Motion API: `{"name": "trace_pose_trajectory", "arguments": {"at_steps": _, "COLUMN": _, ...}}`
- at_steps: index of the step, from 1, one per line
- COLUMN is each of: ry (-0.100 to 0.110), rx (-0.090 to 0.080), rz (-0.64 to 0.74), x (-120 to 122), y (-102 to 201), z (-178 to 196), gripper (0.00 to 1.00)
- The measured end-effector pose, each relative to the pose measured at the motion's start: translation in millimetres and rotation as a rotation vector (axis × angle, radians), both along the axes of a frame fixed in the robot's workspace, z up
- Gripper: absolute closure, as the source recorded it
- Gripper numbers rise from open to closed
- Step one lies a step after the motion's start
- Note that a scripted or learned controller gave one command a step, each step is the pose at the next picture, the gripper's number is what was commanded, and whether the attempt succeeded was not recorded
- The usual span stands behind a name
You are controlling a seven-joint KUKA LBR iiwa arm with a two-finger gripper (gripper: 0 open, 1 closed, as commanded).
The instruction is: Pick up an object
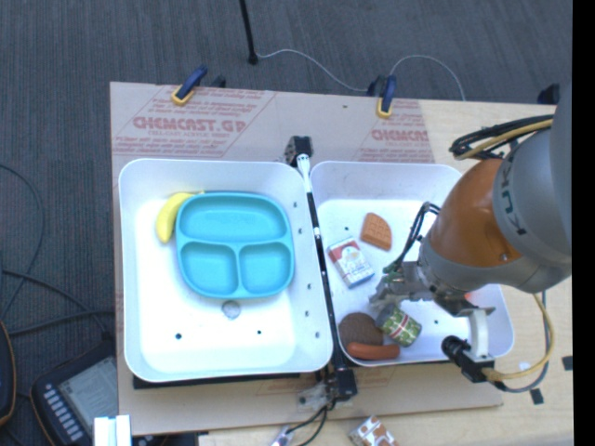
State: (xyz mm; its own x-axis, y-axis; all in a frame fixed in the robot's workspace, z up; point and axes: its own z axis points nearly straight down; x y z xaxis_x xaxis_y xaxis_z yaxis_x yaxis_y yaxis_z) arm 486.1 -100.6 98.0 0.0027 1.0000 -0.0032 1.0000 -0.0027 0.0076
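My gripper hangs low over the front middle of the right bin, under the grey and orange arm. Just below it lies a small green and red can on its side; whether the gripper touches it is unclear. A brown round piece and a red sausage lie at the bin's front left. A red and white box sits left of the gripper, with an orange wafer behind it.
The left bin holds a blue divided plate, a yellow banana at its back left and a small grey disc. A black divider bar separates the bins. Cables trail at the bench's right.
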Motion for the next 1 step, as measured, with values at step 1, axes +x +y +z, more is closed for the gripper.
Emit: {"name": "trace_pose_trajectory", "arguments": {"at_steps": 1, "ry": 0.001, "rx": 0.000, "rz": 0.000, "x": -0.2, "y": 0.2, "z": -0.2, "gripper": 0.00}}
